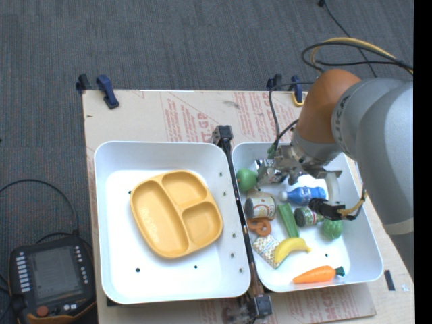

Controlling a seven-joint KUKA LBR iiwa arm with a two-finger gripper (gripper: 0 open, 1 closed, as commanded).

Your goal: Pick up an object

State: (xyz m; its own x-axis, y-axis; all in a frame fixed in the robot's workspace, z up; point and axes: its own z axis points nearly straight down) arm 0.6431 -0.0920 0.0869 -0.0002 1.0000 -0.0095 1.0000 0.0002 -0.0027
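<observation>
Surface (pixel 162 117): cardboard-topped, two white bins side by side.

Left bin (pixel 108 181): one yellow divided plate (pixel 177 212), lying flat.

Right bin (pixel 368 248): cluttered with toy groceries. Green ball (pixel 246 179) at far left; small tin can (pixel 260 206) just nearer; pretzel (pixel 258 226); green pod (pixel 288 219); blue bottle (pixel 304 195); dark jar (pixel 308 216); broccoli (pixel 331 229); banana (pixel 291 249); carrot (pixel 316 274) nearest, long axis left to right.

Gripper (pixel 278 173): low over far part of right bin, at end of grey arm (pixel 378 140) entering from right. Fingers: state not readable (metal parts tangled against bin floor); nothing visibly held.

Key relation: green ball just left of gripper, tin can just near of it, blue bottle just right, long axis left to right. Likeliest candidates, judged by closeness; carrot and banana well apart, toward near edge.
</observation>
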